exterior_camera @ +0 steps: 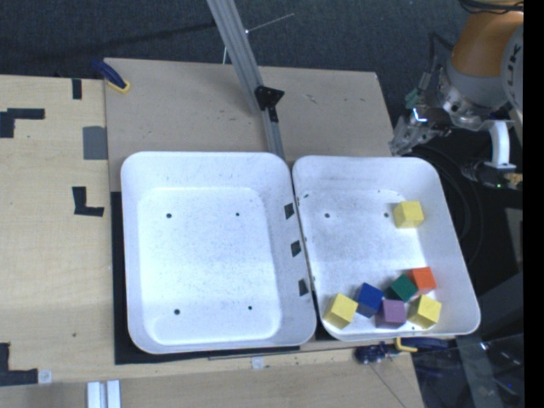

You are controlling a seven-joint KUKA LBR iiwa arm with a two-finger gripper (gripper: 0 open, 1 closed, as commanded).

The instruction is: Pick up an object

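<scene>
The right bin [357,177] holds several small blocks. A yellow cube [409,214] sits alone near its right wall. Along the front edge lie a yellow block [342,310], a blue block [369,298], a purple block [393,312], a green block [403,288], an orange block [422,278] and another yellow block [427,311], packed close together. My gripper [411,132] hangs off the bench beyond the right bin's far right corner, above the dark floor, well away from all the blocks. Nothing shows between its fingers.
The left bin [204,245] lies beside the right one. A slanted metal pole [242,58] with a black clamp crosses the bench behind the bins. Black tape marks and a blue-yellow tool [110,75] lie on the wooden bench at the left.
</scene>
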